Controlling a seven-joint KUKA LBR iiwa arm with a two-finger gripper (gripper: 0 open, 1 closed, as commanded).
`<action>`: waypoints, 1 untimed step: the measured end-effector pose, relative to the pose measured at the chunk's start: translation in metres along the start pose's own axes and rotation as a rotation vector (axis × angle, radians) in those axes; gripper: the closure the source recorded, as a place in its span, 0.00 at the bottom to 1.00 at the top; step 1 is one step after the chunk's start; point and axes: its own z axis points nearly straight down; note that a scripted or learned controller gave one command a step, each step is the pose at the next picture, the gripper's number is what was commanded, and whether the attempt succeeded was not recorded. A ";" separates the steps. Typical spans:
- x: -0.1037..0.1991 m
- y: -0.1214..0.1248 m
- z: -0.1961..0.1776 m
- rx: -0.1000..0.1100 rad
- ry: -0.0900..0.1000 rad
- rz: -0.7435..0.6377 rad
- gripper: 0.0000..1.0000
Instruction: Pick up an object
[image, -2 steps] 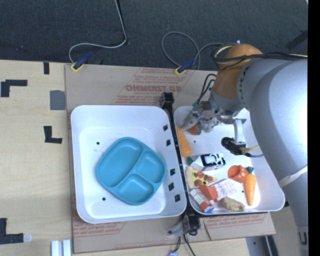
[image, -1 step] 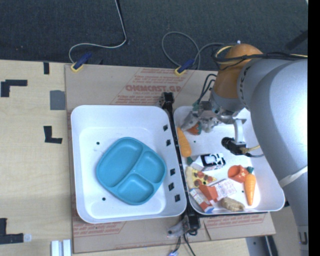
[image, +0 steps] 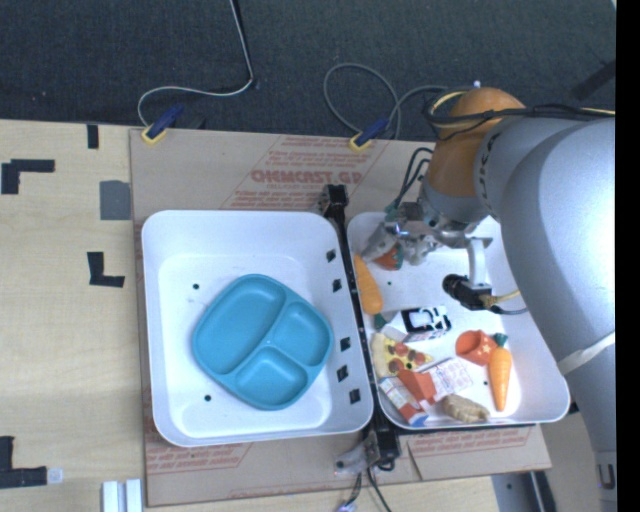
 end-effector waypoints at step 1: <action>0.000 0.000 0.000 0.000 0.000 -0.001 0.00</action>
